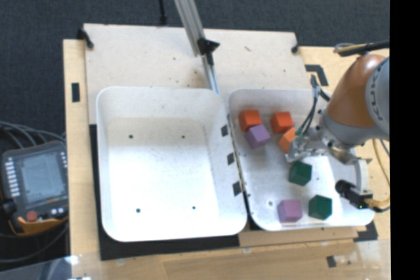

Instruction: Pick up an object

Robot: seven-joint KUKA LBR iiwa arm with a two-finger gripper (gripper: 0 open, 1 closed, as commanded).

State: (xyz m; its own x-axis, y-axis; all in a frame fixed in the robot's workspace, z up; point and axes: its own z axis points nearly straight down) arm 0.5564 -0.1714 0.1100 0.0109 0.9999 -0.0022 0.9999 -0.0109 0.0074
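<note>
The right bin holds several small blocks. Two orange cubes lie at its back, and a purple one sits just in front of the left orange cube. A third orange block is partly hidden by the gripper. Two green blocks and a purple block lie toward the front. My gripper hangs low in the right bin, between the half-hidden orange block and the upper green block. Its fingertips are too small and cluttered to read.
The left bin stands beside the right one, a shared rim between them. A slanted metal pole rises from the bench behind the bins. A teach pendant lies off the bench at the left.
</note>
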